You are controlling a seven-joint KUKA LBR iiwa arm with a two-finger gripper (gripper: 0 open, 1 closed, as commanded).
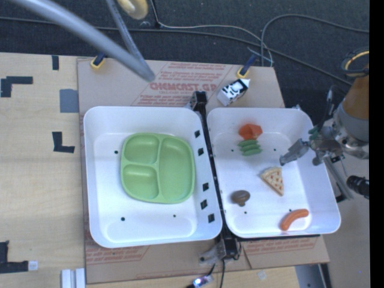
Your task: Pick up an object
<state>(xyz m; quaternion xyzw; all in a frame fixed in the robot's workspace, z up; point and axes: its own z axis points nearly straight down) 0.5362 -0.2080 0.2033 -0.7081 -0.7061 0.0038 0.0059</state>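
**Gripper over the right bin's edge**

I see a hot dog (294, 219) nearest me in the right bin (324, 221), then mushroom (240, 197) and pizza slice (273, 179). The gripper (294, 152) hangs near the pizza, holding nothing; its spread I cannot tell.

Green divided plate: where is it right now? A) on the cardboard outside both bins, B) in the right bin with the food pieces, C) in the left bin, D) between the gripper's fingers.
C: the green divided plate lies flat on the left bin floor.
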